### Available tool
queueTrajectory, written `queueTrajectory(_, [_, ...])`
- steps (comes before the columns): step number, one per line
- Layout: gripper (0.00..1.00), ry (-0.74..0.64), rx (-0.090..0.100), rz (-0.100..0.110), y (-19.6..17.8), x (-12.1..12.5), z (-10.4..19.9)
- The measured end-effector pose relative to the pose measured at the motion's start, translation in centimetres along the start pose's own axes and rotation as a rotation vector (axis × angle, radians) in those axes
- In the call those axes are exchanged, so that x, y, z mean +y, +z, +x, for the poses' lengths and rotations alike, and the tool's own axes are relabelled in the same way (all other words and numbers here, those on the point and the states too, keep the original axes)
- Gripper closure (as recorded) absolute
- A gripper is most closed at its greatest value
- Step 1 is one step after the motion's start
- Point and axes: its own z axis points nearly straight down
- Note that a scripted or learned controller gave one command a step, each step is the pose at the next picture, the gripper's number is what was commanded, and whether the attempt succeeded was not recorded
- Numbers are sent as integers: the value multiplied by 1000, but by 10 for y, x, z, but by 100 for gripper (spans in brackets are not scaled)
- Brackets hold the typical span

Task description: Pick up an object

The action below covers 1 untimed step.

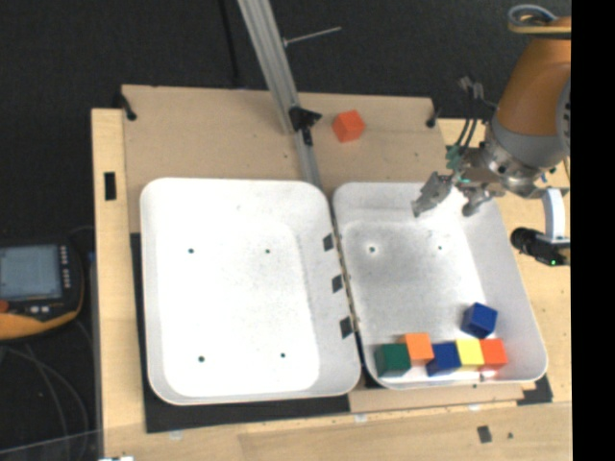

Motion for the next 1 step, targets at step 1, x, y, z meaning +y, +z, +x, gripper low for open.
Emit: queueTrajectory(1, [0,3,-3,-8,-138,-63,-20])
